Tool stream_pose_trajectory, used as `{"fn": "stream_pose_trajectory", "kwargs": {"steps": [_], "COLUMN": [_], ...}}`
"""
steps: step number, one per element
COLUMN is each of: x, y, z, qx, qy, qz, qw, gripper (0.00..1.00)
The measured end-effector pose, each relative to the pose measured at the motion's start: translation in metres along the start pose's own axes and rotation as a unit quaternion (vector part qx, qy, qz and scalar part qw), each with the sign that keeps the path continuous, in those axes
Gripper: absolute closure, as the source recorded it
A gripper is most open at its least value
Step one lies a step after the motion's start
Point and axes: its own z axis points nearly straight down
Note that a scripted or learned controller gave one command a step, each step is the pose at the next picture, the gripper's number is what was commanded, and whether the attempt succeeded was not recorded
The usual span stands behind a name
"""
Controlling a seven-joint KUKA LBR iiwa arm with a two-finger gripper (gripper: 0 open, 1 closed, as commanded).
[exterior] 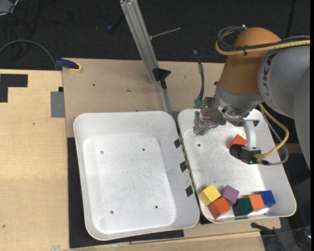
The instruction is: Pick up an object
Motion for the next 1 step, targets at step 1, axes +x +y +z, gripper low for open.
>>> {"fn": "stream_pose_trajectory", "kwargs": {"steps": [1], "x": [0.0356], "y": [-0.0747], "z": [0.0244], "qx": [0.004], "qy": [0.001], "qz": [-0.001], "qw": [1.0], "gripper": [1.0]}}
